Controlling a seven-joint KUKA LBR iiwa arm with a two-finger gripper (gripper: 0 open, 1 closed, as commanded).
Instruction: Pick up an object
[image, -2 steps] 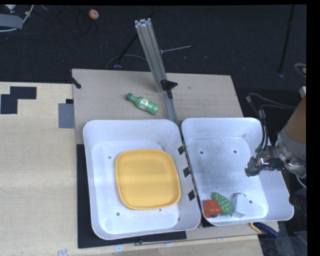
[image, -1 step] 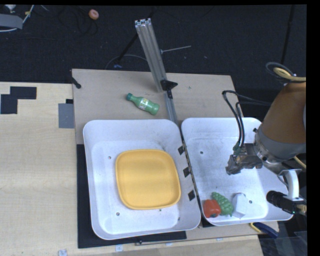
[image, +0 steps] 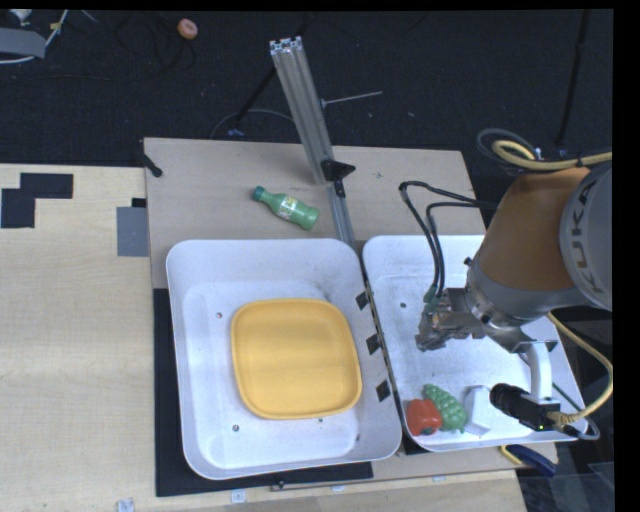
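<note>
A small red and green toy (image: 436, 411), a smooth rounded red lump joined to a knobbly green piece, lies in the near part of the right bin (image: 400, 300), its long axis running roughly left to right with the red end toward the divider and the green end angled up to the right. The gripper (image: 437, 331) hangs above the right bin's floor just beyond it; whether its fingers are spread or closed I cannot tell. The left bin (image: 200, 290) holds a smooth yellow rounded-square plate (image: 296, 358), and a green bottle (image: 285, 207) lies on its side on the pale tabletop (image: 200, 190) behind.
</note>
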